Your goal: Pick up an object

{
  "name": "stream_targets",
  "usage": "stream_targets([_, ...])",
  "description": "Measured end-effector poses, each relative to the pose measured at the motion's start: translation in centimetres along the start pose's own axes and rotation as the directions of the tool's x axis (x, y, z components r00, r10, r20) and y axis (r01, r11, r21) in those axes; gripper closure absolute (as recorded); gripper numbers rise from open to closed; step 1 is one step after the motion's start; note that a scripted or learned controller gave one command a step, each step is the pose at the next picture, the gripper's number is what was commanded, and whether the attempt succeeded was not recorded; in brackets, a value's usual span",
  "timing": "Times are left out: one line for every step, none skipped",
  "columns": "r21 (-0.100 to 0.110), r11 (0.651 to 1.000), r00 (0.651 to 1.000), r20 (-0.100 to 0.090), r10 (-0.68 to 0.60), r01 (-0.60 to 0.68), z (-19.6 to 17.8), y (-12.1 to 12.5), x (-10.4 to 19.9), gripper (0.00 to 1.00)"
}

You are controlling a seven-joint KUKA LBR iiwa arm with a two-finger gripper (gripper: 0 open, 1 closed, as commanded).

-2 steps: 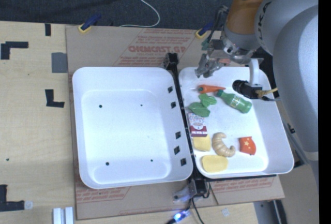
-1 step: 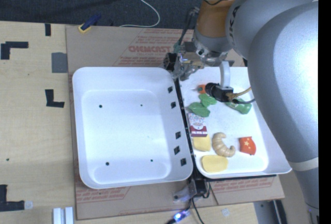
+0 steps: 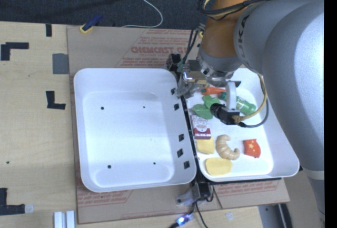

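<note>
White plastic, two shallow bins side by side on my tabletop [image 3: 31, 116]. My fingers [image 3: 202, 90] hang low over the far end of the right bin [image 3: 281, 161], close to the wall shared with the left bin [image 3: 126, 132]; from above I cannot tell whether they are spread or pinched. Around them lie green pieces [image 3: 202, 111] and an orange piece [image 3: 213, 90]. Nearer the front sit a small printed carton [image 3: 201, 128], a croissant [image 3: 226, 148], a red piece [image 3: 252, 148] and a yellow piece [image 3: 218, 167].
</note>
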State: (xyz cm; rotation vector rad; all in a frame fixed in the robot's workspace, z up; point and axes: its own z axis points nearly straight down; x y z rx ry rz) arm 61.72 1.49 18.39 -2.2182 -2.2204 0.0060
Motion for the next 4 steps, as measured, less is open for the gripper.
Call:
stream_targets([-0.001,1.0,1.0,-0.003,-0.009,0.009,3.2,1.1,9.8,1.0])
stream_targets([-0.002,1.0,1.0,-0.003,-0.008,0.008,4.8,2.1,16.7,1.0])
stream_targets([-0.007,1.0,1.0,0.0,0.007,-0.007,-5.9,-4.7,7.7,1.0])
stream_targets([-0.017,1.0,1.0,-0.006,-0.009,0.009,-18.7,-5.2,14.4,1.0])
